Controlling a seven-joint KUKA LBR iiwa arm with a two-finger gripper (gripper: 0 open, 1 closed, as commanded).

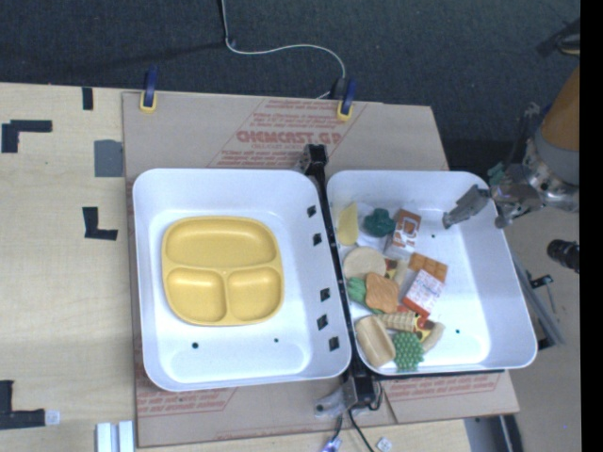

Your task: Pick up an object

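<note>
The right bin (490, 290) holds a pile of toy food in its left half: a pale yellow piece (348, 222), a teal item (379, 222), a small orange and white box (407, 226), a red and white packet (426, 281), an orange slice (382, 295), a tan bun (374, 340) and a bumpy green piece (407, 349). My gripper (474, 219) hangs over the bin's upper right part, to the right of the pile and apart from it. Its two grey fingers stand open with nothing between them.
The left bin (151, 196) carries a yellow divided plate (223, 269). A black divider (325, 252) runs between the bins. Both bins rest on a cardboard sheet (273, 135) held by clamps. A white cable (283, 50) lies behind it.
</note>
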